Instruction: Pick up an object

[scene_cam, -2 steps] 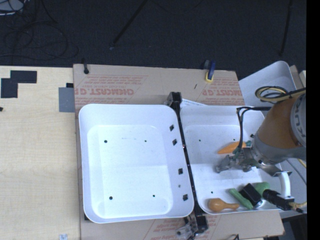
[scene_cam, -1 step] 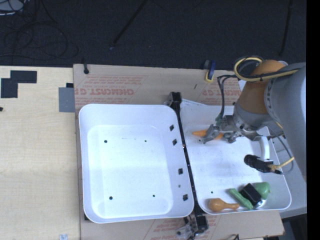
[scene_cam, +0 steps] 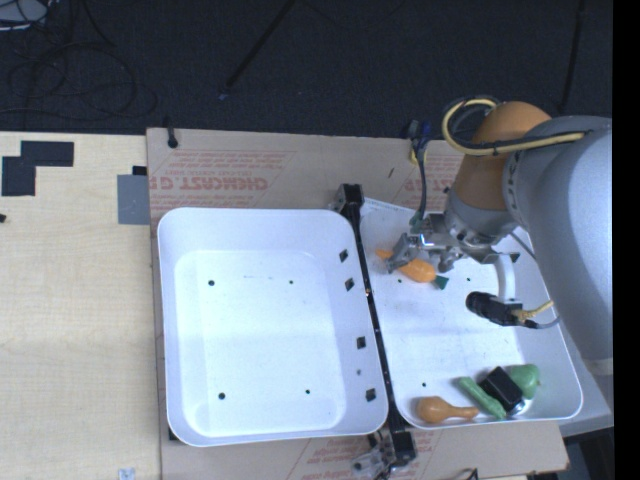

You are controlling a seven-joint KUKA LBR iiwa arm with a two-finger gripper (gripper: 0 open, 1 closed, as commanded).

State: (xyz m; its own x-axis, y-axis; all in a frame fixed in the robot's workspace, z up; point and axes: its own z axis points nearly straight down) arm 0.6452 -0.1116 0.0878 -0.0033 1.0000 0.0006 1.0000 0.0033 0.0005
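Note:
My gripper (scene_cam: pixel 424 252) is low in the far left part of the right bin (scene_cam: pixel 560 408). An orange object (scene_cam: pixel 419 268) lies directly under it, touching or nearly touching its tip. A small teal piece (scene_cam: pixel 441 282) sits just to the right of the orange object. At the near end of the same bin lie an orange pear-shaped toy (scene_cam: pixel 445 409) and a green object (scene_cam: pixel 522 377) with a black block (scene_cam: pixel 500 388) against it.
The left bin (scene_cam: pixel 170 268) stands beside the right one, with a black divider (scene_cam: pixel 368 308) between them. A black connector with a cable (scene_cam: pixel 492 308) hangs off the arm over the right bin. The grey arm (scene_cam: pixel 570 218) covers the bin's right side.

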